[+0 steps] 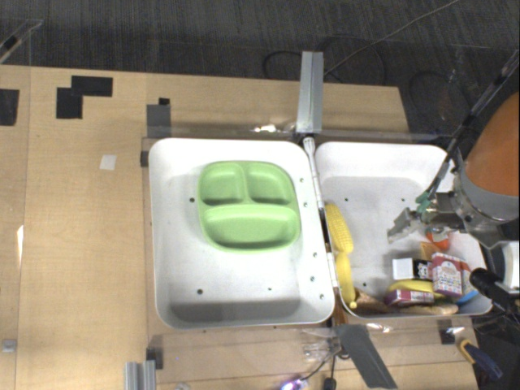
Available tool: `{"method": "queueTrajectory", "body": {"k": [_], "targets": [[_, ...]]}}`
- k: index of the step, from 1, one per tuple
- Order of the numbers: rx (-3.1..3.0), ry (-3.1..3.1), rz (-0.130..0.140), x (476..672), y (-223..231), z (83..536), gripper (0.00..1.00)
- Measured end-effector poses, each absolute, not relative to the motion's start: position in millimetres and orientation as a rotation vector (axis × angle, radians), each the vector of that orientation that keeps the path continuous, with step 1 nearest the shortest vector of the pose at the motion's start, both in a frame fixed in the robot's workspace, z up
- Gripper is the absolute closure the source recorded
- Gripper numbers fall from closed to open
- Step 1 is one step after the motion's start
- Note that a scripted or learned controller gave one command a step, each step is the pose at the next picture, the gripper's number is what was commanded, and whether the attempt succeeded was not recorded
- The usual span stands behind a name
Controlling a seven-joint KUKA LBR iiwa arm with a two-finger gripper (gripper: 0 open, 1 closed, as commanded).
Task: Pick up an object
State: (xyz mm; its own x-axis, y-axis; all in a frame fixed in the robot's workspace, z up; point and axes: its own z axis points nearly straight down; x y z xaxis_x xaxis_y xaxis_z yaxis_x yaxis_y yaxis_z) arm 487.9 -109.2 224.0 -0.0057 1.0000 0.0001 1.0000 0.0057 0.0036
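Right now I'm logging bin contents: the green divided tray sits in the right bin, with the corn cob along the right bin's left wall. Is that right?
Not quite. The camera view shows the green divided tray in the left bin. The corn cob does lie along the right bin's left wall.

Pale wooden bench against dark grey carpet floor beyond.

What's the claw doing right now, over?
Claw low in the right bin, nothing seen in it. Corn cob and snack packets lie untouched. Green tray in the left bin.
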Motion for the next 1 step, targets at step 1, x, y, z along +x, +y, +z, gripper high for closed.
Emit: {"method": "queueTrajectory", "body": {"k": [1], "targets": [[2.246, 2.188, 0.008, 528.1, -123.0, 92.9, 0.00]]}}
